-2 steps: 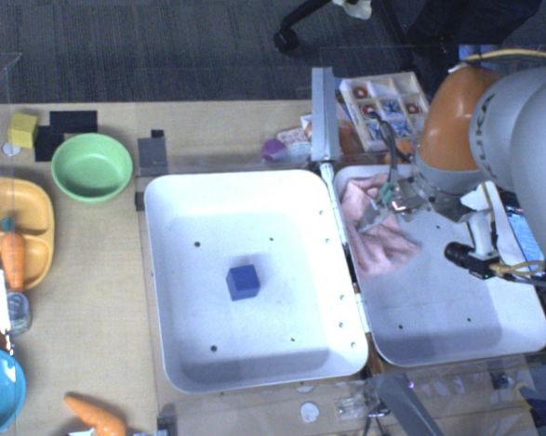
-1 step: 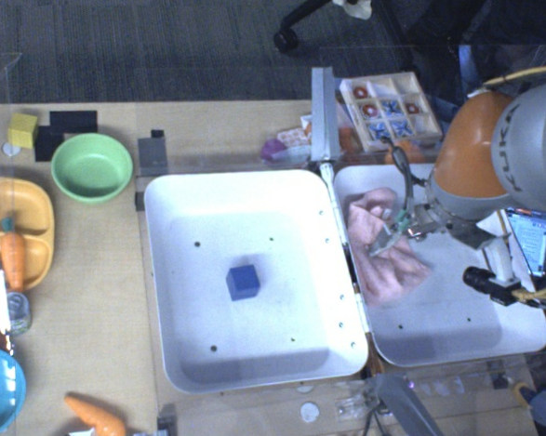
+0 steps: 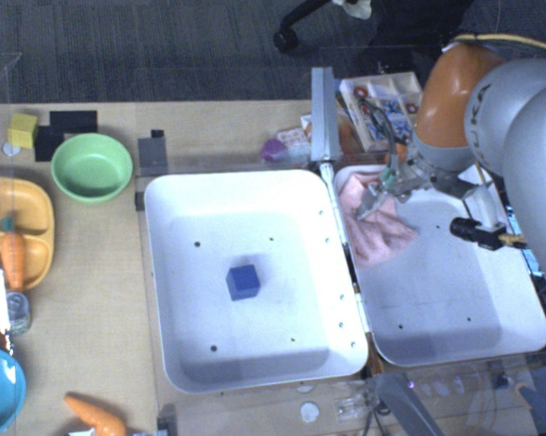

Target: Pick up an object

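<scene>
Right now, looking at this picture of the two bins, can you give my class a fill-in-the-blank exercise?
1. The blue cube lies in the ____ bin.
2. The cloth in the right bin is ____ in colour.
3. The gripper is over the ____.
4. The bowl left of the bins is ____.

Missing words: left; pink; cloth; green

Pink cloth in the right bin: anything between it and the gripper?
Nothing visible. The gripper sits right over the pink cloth in the upper-left corner of the right bin, at or very near its top edge. The blue cube lies apart in the left bin.
</scene>
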`<state>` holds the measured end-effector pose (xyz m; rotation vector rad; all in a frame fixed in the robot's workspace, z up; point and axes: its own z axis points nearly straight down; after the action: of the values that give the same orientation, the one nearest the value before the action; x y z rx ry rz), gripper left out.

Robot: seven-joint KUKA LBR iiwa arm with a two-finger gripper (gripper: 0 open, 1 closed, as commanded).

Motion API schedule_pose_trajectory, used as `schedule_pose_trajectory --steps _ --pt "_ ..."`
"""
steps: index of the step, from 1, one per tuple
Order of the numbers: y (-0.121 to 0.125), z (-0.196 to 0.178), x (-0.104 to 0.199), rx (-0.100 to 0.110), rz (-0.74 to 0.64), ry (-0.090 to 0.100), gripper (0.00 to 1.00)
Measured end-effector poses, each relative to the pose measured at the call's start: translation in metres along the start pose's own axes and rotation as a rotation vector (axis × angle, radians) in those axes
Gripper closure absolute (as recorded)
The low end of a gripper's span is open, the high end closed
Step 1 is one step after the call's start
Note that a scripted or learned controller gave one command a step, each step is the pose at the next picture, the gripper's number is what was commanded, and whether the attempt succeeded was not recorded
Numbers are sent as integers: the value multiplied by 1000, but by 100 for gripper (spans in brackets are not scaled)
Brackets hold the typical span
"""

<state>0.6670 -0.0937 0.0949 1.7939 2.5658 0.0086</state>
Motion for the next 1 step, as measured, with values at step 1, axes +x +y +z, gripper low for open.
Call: schedule_pose_trajectory --steps 1 --pt "3 -14 1 -10 -6 -3 100"
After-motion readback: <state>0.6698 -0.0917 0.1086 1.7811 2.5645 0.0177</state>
